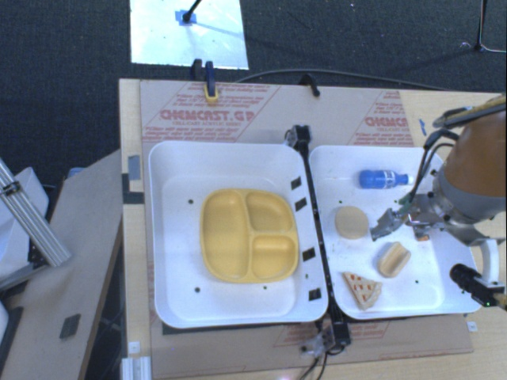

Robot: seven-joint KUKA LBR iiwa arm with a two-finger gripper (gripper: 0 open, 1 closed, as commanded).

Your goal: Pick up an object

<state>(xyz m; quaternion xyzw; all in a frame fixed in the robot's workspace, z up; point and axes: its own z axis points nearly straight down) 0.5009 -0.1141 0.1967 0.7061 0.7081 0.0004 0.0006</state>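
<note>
The worktop (261, 105) carried two shallow white bins side by side. The left bin (170, 236) held a yellow divided plate (248, 234); the right bin (444, 295) held four small items: a blue bottle (383, 179) lying on its side near the far wall, a round tan disc (352, 222) resembling a biscuit, a bread-like tan block (394, 259) lying aslant, and a waffle-patterned wedge (363, 289) close to the near wall. The arm (474, 172) reached in from the right, and the pincer (386, 226) hovered low over the right bin, between the disc and the block and just beside both. Whether the pincer stood open or closed could not be told, since its tip appeared as a small grey mass with no readable gap. Nothing was seen between its tips, and all four items appeared to rest on the bin floor; the pick was therefore judged not yet accomplished, with closing on an item and lifting it left to do. The disc and the block, being nearest, were the likeliest candidates, though which was intended could not be determined. The disc appeared flat, smooth and pale; the block appeared rounded at its ends and slightly darker along one edge. Both looked small, light and firm enough to be gripped across their narrow dimension.
</note>
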